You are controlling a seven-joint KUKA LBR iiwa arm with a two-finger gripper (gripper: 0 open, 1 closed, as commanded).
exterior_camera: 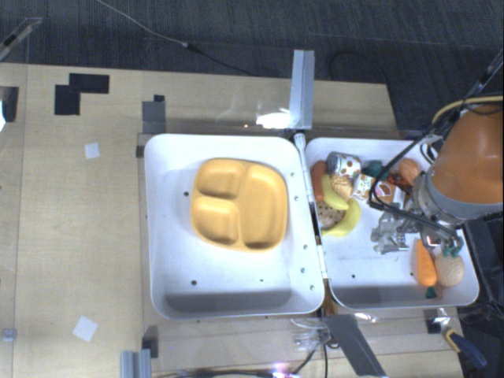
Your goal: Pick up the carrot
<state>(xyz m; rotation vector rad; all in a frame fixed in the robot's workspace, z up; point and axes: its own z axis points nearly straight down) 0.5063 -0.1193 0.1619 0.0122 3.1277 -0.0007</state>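
The carrot [424, 265] is orange with a small green tip. It lies lengthwise near the front right corner of the right bin [370, 286]. My gripper [391, 235] hangs over the bin floor just left of the carrot's upper end, with nothing visibly in it. The grey arm with its orange band [471, 160] comes in from the right and covers the bin's far right side.
A beige egg-shaped item [451, 271] lies against the carrot's right side. A banana [341, 216], a red sausage [317, 179], a can [342, 164] and other small food items crowd the right bin's back left. The left bin [169, 211] holds a yellow divided plate [239, 204].
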